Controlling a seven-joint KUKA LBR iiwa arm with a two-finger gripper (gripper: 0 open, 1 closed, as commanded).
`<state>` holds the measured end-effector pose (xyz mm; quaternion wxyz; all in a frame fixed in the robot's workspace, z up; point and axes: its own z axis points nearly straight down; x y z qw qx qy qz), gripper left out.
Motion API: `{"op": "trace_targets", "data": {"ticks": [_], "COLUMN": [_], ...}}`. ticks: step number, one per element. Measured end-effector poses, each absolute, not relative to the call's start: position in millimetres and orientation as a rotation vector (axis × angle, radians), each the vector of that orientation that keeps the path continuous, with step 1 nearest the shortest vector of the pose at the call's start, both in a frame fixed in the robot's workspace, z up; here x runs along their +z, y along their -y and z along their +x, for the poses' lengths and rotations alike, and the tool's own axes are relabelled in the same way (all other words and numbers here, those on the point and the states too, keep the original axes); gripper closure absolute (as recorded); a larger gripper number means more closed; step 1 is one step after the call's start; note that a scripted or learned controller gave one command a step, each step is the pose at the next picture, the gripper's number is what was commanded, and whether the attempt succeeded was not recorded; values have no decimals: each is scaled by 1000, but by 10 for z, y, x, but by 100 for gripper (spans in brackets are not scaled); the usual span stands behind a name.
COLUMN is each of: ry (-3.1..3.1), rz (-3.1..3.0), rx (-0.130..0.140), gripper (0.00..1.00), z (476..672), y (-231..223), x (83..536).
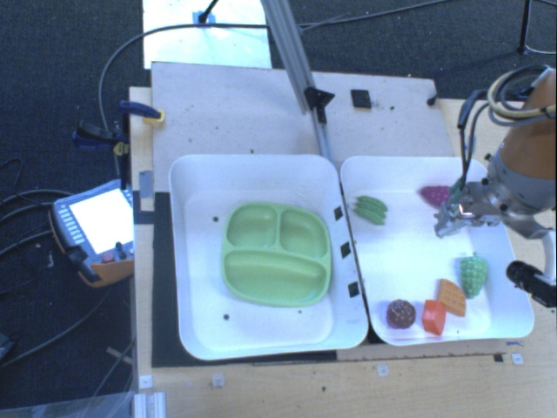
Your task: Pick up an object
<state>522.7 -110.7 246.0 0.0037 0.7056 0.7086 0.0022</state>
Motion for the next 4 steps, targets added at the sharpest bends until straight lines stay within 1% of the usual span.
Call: {"op": "trace_targets", "data": {"ticks": [1, 2, 3, 4], "ry": [-2232, -2231, -2231, -2230], "rz": [2208, 2209, 2210, 2211], "rx": [6, 7, 4, 4], "gripper": [100, 100, 100, 100], "z": [5388, 5568, 5673, 5869], "y": [559, 103, -364, -875], "x": [2503, 2529, 2428, 2260]}}
